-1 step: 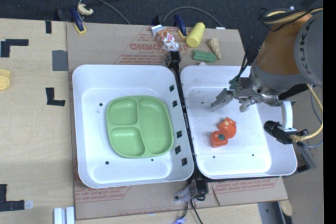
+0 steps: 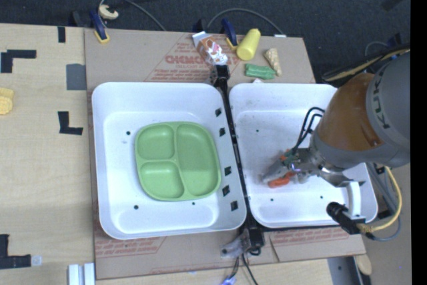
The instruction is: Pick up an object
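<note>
Right now my pincer point(image 2: 288, 169) is down inside the right bin point(image 2: 267, 98), toward its 6 o'clock half, hovering over or pressing at a small orange piece point(image 2: 279, 181) with something grey beside it on the bin floor. From this slant I cannot tell how my pincer is set, nor whether the orange piece sits between the tips or merely lies just beside them at their 7 o'clock.

That doubt is the main risk, as I judge it: if the tips straddle nothing, I will rise with nothing. The piece looks thin and flat against the floor, so it may skid away toward 9 o'clock or be pinned down instead of caught. A grip on one end alone could let it swivel and drop.

The left bin point(image 2: 107, 143) holds a green divided plate point(image 2: 177, 161), well apart from me. Beyond the bins at 12 o'clock, a yellow bottle point(image 2: 249, 43) and a green piece point(image 2: 259, 71) lie on the surface point(image 2: 133, 57).
</note>
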Available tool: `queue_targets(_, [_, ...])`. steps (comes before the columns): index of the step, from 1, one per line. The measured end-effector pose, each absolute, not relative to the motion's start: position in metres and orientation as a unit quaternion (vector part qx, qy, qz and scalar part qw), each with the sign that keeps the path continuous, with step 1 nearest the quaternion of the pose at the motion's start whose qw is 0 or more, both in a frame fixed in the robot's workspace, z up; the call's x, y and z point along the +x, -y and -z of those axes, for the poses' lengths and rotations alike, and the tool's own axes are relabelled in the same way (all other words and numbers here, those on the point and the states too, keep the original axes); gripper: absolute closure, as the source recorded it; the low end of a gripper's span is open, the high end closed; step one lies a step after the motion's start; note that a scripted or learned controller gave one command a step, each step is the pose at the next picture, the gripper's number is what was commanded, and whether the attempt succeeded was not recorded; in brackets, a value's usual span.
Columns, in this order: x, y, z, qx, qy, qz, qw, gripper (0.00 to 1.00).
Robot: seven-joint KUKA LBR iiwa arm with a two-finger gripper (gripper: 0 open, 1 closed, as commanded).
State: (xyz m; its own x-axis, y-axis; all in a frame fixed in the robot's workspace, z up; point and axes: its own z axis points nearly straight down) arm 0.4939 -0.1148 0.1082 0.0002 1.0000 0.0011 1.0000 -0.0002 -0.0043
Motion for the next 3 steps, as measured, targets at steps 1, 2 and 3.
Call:
queue_targets(1, [0.534, 0.106, -0.087, -0.707, 0.707, 0.0006, 0.0, 0.0])
queue_targets(2, [0.506, 0.097, -0.087, -0.707, 0.707, 0.002, -0.004, 0.0])
queue_targets(3, [0.507, 0.097, -0.097, -0.707, 0.707, 0.0021, -0.004, 1.0])
